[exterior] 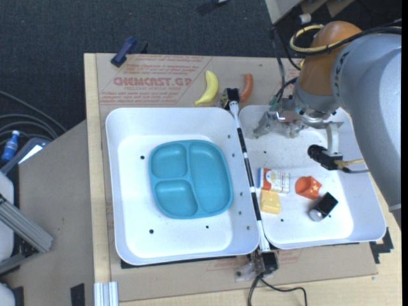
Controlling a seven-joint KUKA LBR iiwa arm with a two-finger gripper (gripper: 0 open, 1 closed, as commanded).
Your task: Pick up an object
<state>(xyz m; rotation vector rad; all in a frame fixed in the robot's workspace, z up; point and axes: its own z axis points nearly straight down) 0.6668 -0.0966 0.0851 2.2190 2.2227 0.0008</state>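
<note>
gripper [280,125] over right bin [363,225] far edge, finger state n/k | targets: carton [275,180], cheese wedge [270,202], red block [308,187] mid-bin, clustered | risk: descent nudges neighbours, grabs nothing

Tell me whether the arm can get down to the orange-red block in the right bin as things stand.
Probably yes. The orange-red block lies open in the right bin, apart from the yellow piece and the black object, with nothing over it. The end effector sits at the bin's far end, a short way off.
</note>
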